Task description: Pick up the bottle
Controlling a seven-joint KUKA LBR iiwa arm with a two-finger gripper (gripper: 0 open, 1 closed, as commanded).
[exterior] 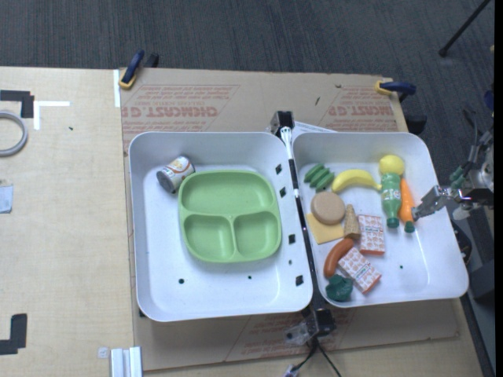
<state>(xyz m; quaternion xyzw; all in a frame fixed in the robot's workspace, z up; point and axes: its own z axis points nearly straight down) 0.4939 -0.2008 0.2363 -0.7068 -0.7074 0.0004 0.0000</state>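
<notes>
Green translucent plastic forms the body of the bottle (391, 199), so it should be judged light, fairly stiff and smooth-skinned; a round wall of this kind is likely to slip or roll if pinched off-centre. The recommended hold is across the mid-body, fingers set square to the long axis, clear of the narrow neck.

Appearance: a small toy-sized bottle with a pale label band and a lighter cap end, lying on its side.

Location: the bottle lies on the floor of the right bin (440, 277), just left of the carrot (405, 200) and apparently touching it along its length. The lemon (391, 164) sits just above its upper end, and the banana (355, 180) lies to its left.

Gripper (431, 203): positioned right of the carrot, near the bin's right wall, well clear of the bottle. Nothing is seen between its fingers. How far they are parted cannot be determined at this resolution.
</notes>
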